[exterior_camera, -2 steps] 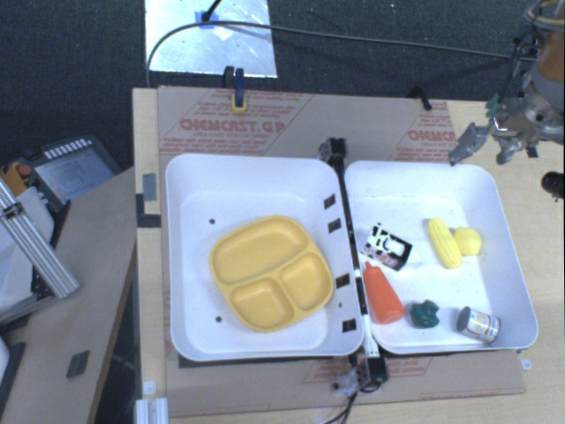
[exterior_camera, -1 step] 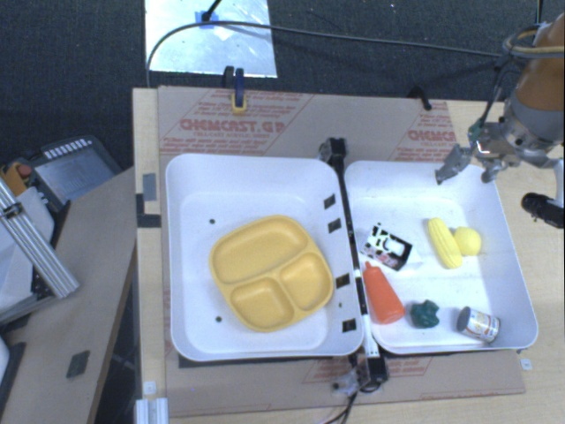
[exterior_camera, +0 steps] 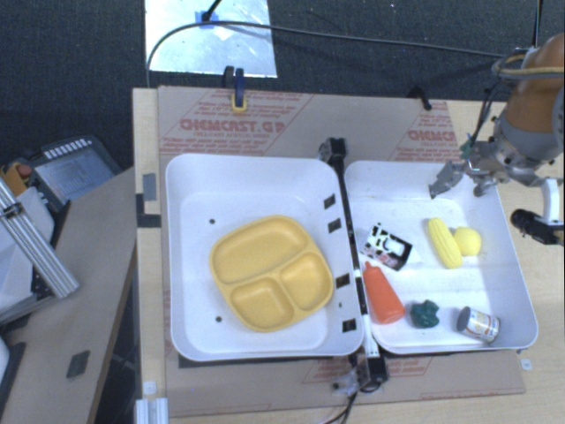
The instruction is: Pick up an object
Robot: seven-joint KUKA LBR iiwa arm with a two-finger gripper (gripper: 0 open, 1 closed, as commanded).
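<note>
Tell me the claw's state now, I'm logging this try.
Claw: open, holding nothing, above the right bin.

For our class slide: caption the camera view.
Open gripper hovers above right bin holding corn, lemon, carrot.

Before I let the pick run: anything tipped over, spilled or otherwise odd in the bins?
Nothing spilled or broken. The small can lies on its side near the right bin's front corner. The yellow tray sits askew in the left bin. The gripper hovers over the right bin's back edge.
</note>
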